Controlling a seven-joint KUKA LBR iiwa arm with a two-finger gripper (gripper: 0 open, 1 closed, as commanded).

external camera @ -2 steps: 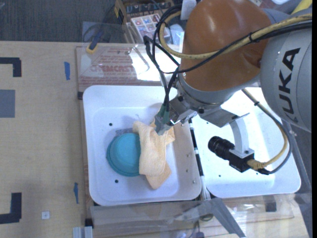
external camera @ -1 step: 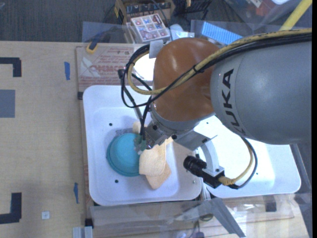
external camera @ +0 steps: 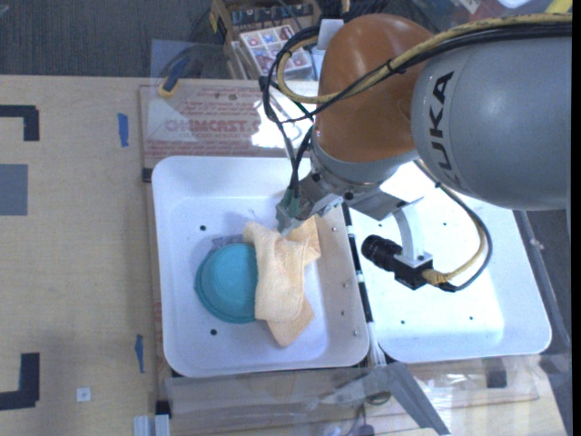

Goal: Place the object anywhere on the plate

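Observation:
A round teal plate (external camera: 227,282) lies in the left bin (external camera: 182,198), towards its front left. A pale yellow cloth (external camera: 283,282) drapes over the plate's right edge and trails onto the bin floor beside it. My gripper (external camera: 294,213) hangs at the cloth's upper end, near the bin's right wall. The big orange and grey wrist above covers most of the gripper.
The right bin (external camera: 472,316) sits next to the left one, with the arm reaching over its back half. A cardboard sheet (external camera: 204,125) lies behind the left bin. Boxes and clutter stand beyond the bench at the top.

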